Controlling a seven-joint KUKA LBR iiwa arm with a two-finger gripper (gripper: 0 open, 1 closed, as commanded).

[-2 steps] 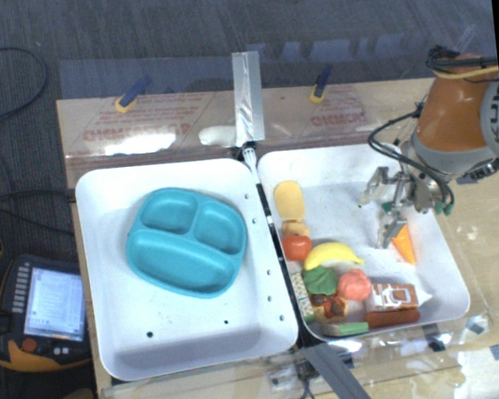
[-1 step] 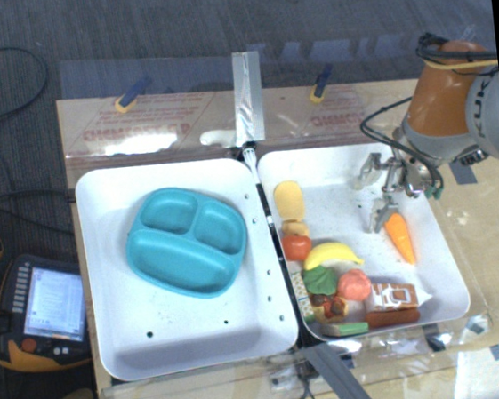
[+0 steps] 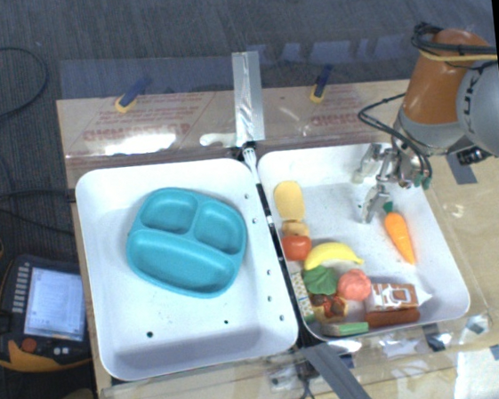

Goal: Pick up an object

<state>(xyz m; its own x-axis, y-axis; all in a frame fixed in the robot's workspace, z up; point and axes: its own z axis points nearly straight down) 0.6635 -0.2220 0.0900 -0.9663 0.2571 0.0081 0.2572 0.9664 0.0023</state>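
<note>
Evidently the gripper [image 3: 376, 190], spread and seemingly empty, hangs right of centre over the right bin [image 3: 452, 292], just above the carrot [image 3: 400, 236], presumably its target.

One fixed cam up over the bench, looking down at a slant

From my seat it's a wide-ish shot; both bins fit, left bin [image 3: 107, 282] and right bin [image 3: 438, 244] side by side; the bench's far edge runs along the top; the arm [image 3: 443, 91] pokes in from the right; floor and a pendant [image 3: 42, 307] show at left.
</note>
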